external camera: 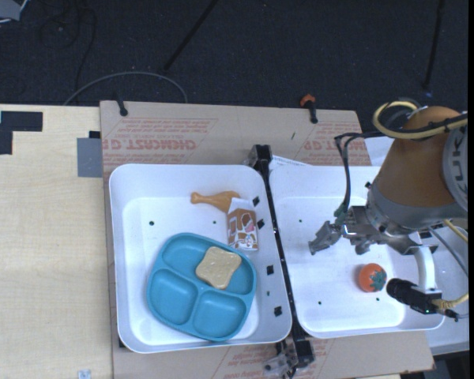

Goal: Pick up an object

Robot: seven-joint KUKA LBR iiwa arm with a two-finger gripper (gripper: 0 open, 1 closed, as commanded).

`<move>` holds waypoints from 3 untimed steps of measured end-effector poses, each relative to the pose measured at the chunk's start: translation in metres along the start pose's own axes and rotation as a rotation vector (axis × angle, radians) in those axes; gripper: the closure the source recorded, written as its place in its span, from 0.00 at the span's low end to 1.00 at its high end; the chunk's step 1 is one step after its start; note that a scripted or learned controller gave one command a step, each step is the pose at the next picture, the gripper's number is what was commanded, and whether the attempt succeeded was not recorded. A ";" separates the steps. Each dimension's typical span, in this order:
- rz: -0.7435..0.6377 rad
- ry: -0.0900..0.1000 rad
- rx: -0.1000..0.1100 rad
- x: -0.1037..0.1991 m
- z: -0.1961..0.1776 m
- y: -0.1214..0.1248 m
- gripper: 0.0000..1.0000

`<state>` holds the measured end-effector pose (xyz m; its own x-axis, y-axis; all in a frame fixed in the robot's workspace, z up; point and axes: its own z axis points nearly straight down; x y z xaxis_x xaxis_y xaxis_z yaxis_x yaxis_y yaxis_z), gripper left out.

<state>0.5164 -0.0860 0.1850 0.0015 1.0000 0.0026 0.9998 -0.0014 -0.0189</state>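
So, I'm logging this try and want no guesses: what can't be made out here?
- Gripper fingers: too small and dark in the camera view to tell open or shut.
- Small carton print: too small to read.
- Right bin far corner: hidden under the arm.
- Orange ball: detail blurred.

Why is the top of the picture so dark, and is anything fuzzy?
In the camera view, the floor behind the bench is dark and unlit, while the white bins look bright and evenly lit; the gripper looks slightly soft, the blue plate and tomato fairly sharp.
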 end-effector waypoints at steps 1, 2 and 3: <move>-0.002 -0.001 -0.014 0.000 -0.007 0.003 0.00; -0.002 -0.001 -0.011 0.002 0.042 -0.007 0.00; -0.002 0.000 -0.010 0.003 0.096 -0.007 0.00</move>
<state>0.5073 -0.0823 0.0890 -0.0003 1.0000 0.0023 1.0000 0.0003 -0.0091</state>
